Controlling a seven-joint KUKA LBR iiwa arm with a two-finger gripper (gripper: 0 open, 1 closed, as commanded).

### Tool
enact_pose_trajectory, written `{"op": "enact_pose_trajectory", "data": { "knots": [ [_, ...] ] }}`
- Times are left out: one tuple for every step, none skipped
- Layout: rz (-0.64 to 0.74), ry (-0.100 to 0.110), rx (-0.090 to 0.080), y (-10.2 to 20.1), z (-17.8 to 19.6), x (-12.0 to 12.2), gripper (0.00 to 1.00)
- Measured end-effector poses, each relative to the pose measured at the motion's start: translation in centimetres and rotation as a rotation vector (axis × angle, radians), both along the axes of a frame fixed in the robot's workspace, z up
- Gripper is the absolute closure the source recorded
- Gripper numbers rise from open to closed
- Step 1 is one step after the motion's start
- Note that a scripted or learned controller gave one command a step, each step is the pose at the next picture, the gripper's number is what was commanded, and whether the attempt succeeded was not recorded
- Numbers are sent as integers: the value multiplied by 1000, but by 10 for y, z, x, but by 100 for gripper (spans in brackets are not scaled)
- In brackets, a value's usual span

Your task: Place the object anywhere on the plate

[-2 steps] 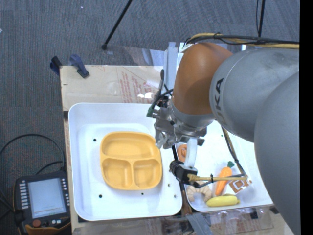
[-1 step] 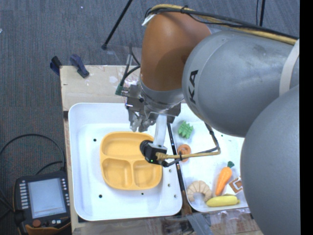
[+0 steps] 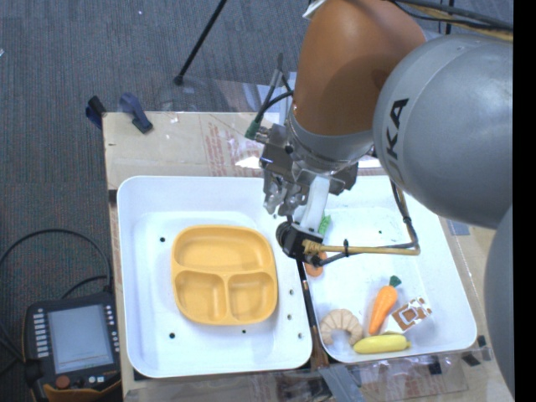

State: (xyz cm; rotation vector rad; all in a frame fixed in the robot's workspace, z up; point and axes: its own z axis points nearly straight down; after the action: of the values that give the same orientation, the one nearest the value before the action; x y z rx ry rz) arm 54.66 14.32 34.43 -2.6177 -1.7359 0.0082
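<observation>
A teach pendant [image 3: 74, 342] lies on the grey carpet [image 3: 50, 74] — lower left corner.

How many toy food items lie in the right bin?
3 clear: a carrot, a croissant, a banana. A small box lies beside them; the arm may hide more.

The scene is evenly and brightly lit from above, and only soft, faint shadows are cast inside the white bins [image 3: 134, 224]. A patch of glare is seen on the tabletop [image 3: 226, 145] at twelve o'clock. Slight softness is noted overall, the carpet being rendered grainy.
</observation>
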Motion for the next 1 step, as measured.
{"op": "enact_pose_trajectory", "data": {
  "knots": [
    [-281, 4, -2, -35, -49, -37, 100]
  ]
}}
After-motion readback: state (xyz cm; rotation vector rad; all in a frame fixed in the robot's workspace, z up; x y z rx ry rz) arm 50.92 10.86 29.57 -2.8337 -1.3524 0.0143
